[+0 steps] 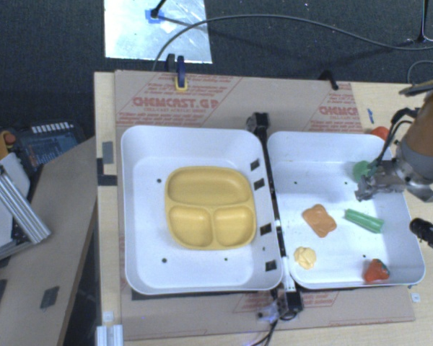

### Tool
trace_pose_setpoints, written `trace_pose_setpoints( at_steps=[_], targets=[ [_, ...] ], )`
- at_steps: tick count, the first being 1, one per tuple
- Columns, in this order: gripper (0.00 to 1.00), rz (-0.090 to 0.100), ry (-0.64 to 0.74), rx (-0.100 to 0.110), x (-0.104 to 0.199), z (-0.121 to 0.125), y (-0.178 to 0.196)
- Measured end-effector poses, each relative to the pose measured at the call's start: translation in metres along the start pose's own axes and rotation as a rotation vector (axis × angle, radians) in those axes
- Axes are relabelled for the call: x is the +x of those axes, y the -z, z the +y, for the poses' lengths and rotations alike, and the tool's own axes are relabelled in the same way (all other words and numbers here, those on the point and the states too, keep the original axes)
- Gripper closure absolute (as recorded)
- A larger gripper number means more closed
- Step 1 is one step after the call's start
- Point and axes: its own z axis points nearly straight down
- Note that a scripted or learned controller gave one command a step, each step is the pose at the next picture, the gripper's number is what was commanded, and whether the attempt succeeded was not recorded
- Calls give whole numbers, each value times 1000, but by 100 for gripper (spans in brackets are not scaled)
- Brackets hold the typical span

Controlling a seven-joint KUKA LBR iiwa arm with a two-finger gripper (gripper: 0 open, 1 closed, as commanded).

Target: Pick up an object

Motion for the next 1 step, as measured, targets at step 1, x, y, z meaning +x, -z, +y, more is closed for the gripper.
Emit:
trace_pose_setpoints(
  at_steps=[1],
  targets=[
    [100, -1, 5, -2, -3, 6, 63]
  ],
)
